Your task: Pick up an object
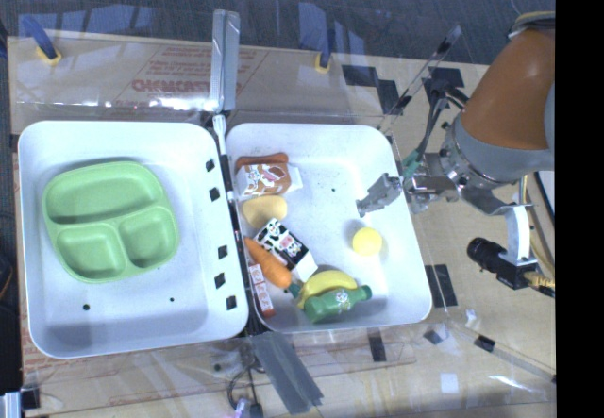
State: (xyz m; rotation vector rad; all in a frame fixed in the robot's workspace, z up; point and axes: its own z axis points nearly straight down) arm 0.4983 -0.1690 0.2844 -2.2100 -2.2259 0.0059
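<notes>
My gripper [377,196] hangs over the right side of the right bin [311,138], just above and left of a yellow ball [367,240]. Nothing shows between its fingers. Along the bin's left side lie a brown and white snack packet [261,176], a pale yellow potato-shaped piece [264,210], a black and white carton [284,244] and an orange carrot [269,265]. Near the front edge a yellow banana [330,281] rests on a green bottle [337,304].
The left bin [113,312] holds a green divided plate [110,218]. A grey metal post [225,62] rises between the bins at the back. The arm's orange band [514,91] and cabling stand off the right bin's edge.
</notes>
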